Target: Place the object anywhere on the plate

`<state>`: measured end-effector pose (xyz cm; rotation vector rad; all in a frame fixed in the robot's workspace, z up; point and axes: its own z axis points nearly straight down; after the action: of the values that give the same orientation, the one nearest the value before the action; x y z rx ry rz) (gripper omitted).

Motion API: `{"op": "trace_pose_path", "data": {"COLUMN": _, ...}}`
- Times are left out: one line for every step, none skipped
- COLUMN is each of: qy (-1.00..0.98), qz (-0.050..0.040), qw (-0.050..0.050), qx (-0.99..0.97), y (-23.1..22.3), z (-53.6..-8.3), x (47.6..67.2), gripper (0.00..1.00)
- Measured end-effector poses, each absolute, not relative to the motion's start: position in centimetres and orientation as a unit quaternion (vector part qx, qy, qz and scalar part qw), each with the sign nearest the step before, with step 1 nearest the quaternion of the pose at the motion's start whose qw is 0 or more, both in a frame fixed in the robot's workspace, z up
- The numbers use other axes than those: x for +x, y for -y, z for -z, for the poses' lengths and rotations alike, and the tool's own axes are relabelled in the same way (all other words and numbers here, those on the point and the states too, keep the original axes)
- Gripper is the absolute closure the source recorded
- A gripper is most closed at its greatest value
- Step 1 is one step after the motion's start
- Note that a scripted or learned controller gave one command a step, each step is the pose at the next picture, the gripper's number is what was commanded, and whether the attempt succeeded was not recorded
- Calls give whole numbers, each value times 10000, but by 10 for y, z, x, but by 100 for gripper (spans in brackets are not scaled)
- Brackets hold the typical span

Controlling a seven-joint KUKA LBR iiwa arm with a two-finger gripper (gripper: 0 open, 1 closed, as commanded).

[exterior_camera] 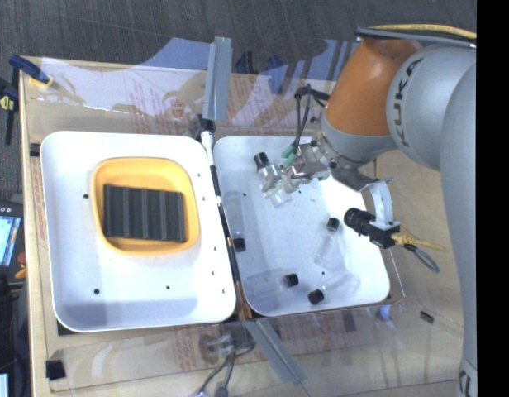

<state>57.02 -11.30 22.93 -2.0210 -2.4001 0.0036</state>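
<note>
Vials (289,280), perhaps four, barely discernible

A: What's around the rig?

B: Dark grey carpet floor (114,15) along the top of the view. Below it a light wooden bench (420,222) with a clear plastic sheet (114,98) over its top. The sheet is glary near the back edge.

A: Anything on the edges?

B: A blue-and-yellow clamp (30,69) at the bench's back left corner. A small lit screen (2,240) just off the left edge. A grey metal bar (216,77) stands at the back middle, and another bar (275,354) lies slanted at the front.

A: Light?

B: Even, from overhead, with soft shadows.
</note>
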Motion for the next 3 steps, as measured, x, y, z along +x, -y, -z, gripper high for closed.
{"op": "trace_pose_path", "data": {"qy": 8430, "qz": -1, "qw": -5, "qx": -5379, "y": 59, "z": -236, "x": 612, "gripper": 100}}
{"op": "trace_pose_path", "data": {"qy": 9123, "qz": -8, "qw": 18, "qx": -4095, "y": 43, "z": -192, "x": 634, "gripper": 100}}
{"op": "trace_pose_path", "data": {"qy": 9123, "qz": -9, "qw": 16, "qx": -4095, "y": 43, "z": -192, "x": 634, "gripper": 0}}
